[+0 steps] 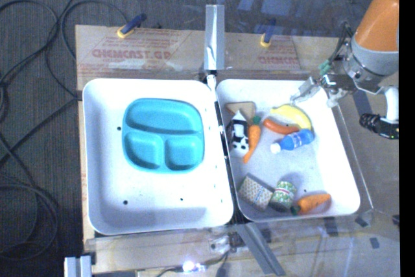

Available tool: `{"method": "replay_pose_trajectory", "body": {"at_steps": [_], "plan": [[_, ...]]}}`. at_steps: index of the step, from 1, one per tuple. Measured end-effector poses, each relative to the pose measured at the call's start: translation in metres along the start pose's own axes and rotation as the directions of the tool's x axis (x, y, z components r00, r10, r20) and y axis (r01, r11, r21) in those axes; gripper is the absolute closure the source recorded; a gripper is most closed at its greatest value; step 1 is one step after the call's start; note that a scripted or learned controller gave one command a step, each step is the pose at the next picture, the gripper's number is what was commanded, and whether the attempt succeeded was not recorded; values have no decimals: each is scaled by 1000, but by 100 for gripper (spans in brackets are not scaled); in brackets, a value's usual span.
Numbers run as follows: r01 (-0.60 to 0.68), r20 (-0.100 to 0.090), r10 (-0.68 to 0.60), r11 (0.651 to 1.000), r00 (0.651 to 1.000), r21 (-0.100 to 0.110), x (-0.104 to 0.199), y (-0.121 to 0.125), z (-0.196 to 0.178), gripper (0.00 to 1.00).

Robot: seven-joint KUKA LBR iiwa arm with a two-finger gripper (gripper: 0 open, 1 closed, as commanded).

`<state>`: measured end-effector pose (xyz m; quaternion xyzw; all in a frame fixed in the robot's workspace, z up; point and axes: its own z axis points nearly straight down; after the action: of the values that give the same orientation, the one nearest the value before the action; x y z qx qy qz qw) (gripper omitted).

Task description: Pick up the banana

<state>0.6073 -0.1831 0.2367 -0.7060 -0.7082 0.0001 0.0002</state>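
The yellow banana (293,115) lies in the right bin (337,159), near its far side, partly under an orange carrot (281,128). My gripper (319,87) hangs above the bin's far right corner, up and to the right of the banana and apart from it. Its fingers stand open with nothing between them. The grey arm with its orange band comes in from the right edge.
Also in the right bin are a blue and white bottle (295,139), a second carrot (252,141), a black and white cow toy (238,134), a patterned box (254,192), a small can (283,194) and another carrot (314,202). The left bin (104,191) holds a blue divided tray (164,134).
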Motion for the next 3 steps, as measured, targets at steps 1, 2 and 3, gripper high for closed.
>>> {"method": "replay_pose_trajectory", "body": {"at_steps": [1, 2, 3], "plan": [[70, 4, -70, 998, 998, -1, 2, 60, 138, 0], [90, 4, -90, 996, 996, -4, -12, 49, 150, 0], [93, 8, -93, 996, 996, -8, -11, 51, 137, 100]]}}
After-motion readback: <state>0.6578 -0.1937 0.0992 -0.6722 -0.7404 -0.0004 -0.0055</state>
